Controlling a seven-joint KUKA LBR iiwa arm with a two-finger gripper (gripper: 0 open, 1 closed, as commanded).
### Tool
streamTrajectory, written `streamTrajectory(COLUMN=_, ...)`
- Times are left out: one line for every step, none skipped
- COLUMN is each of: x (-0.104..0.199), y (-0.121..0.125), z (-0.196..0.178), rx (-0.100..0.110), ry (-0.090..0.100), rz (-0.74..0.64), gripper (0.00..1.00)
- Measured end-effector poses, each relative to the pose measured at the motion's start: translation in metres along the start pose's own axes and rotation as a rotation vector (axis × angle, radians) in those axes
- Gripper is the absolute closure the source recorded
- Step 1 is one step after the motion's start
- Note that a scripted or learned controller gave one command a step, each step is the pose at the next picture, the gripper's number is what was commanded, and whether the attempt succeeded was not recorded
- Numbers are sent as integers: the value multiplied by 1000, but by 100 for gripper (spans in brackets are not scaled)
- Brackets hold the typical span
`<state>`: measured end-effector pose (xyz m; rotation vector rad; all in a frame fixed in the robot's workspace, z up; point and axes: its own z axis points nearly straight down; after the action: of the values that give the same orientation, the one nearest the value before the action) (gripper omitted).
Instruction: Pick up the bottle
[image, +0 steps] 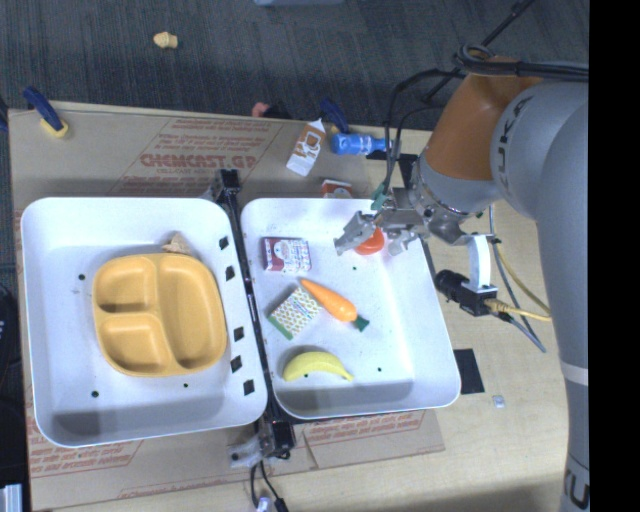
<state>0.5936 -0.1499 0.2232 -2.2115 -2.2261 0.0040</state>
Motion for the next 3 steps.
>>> streamTrajectory(x=1, y=0, z=-10, rx=2, ry=1, rz=-5, gripper=100)
streamTrajectory(x=-1, y=-55, z=99, rx=0, ry=1, rz=-334, gripper=100)
streamTrajectory(x=-26, y=-98, z=52, rx=0, ry=0, rz=-562, gripper=100)
